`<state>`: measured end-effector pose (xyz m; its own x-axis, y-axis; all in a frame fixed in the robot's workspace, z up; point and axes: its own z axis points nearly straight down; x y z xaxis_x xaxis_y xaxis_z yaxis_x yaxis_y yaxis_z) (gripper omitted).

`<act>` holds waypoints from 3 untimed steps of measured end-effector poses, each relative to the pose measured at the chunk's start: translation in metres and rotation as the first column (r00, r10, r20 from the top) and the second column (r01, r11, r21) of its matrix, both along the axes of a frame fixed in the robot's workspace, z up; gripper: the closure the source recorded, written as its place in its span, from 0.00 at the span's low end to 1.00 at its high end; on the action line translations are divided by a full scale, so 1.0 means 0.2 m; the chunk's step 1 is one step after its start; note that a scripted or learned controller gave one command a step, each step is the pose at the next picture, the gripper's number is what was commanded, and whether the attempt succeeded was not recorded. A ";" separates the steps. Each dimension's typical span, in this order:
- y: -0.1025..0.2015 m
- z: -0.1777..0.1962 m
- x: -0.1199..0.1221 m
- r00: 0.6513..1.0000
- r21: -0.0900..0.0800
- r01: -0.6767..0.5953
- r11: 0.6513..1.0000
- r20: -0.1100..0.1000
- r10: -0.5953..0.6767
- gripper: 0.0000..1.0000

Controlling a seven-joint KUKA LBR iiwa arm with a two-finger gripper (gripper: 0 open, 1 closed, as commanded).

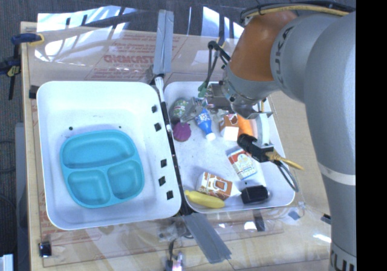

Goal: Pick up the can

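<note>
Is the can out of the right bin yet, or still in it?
Still in. The can lies on its side at the far left corner of the right bin, beside the purple ball. The tool sits just right of it.

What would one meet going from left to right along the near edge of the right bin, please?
Banana → small box → black block.

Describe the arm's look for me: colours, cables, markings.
The arm is a fat, rounded grey body with an orange band above the wrist. Thin black cables loop near the wrist, and a yellow one runs along the top. A pale ring crosses the lower segment.
</note>
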<state>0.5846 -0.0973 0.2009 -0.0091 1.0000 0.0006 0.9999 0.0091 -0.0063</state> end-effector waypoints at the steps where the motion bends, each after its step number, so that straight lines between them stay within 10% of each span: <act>1: -0.34 -0.55 -0.21 0.980 0.001 -0.197 0.980 0.002 0.197 0.00; 3: -0.57 0.08 0.26 0.960 -0.002 -0.281 0.960 0.006 0.281 0.00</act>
